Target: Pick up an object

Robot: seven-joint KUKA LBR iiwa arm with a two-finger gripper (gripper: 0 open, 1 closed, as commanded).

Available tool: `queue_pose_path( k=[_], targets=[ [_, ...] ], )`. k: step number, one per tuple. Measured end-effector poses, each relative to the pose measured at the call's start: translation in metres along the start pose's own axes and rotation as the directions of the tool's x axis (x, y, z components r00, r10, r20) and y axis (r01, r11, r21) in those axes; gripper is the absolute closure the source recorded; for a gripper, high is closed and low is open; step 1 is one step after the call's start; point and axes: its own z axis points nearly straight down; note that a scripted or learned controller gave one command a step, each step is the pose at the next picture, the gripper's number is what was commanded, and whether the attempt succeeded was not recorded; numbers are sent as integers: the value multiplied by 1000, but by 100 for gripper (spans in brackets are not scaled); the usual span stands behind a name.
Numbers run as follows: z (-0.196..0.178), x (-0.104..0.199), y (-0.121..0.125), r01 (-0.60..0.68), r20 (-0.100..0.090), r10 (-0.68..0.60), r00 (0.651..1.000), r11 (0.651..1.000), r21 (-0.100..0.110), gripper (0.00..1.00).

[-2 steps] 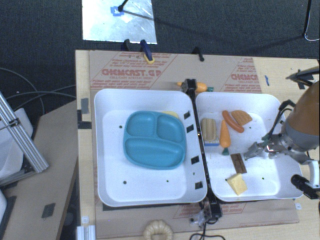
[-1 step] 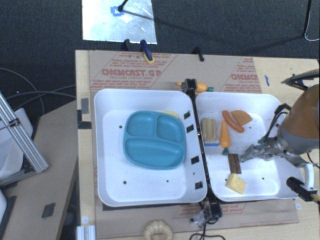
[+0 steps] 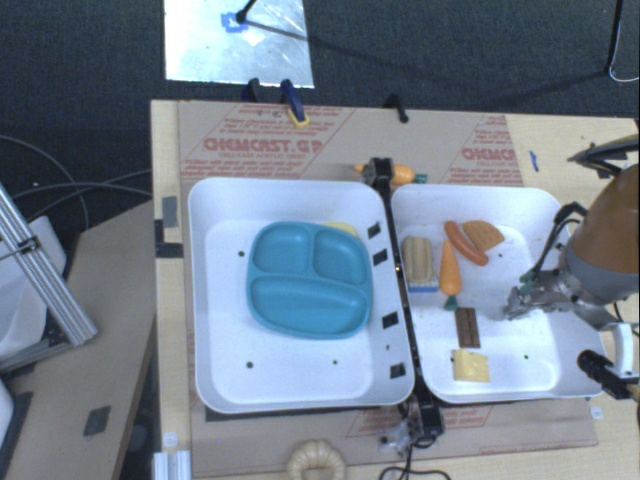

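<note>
Grey arm [image 3: 610, 258] cut off at right, blurred over right bin [image 3: 540, 388].

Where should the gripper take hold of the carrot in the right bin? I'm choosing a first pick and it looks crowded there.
Grip the carrot at its lower, thicker half, coming straight down with the fingers across its width. It lies lengthwise, with the corn cob close on its left and the sausage near its upper tip. The lower end has more free bin floor, so that is probably the safer spot.

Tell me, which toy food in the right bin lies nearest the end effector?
The brown chocolate bar, dark and flat, just left of the end effector. The carrot, sausage and cheese lie farther off.
</note>
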Motion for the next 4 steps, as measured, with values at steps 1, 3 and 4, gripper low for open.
queue_pose_path(
  k=[1, 3, 4],
  targets=[
    [-46, 3, 8, 4, 1, -4, 1000, 1000, -2, 100],
    [-132, 2, 12, 4, 1, -4, 1000, 1000, -3, 100],
    [-122, 51, 41, 7, 0, -7, 1000, 1000, 0, 100]
  ],
)
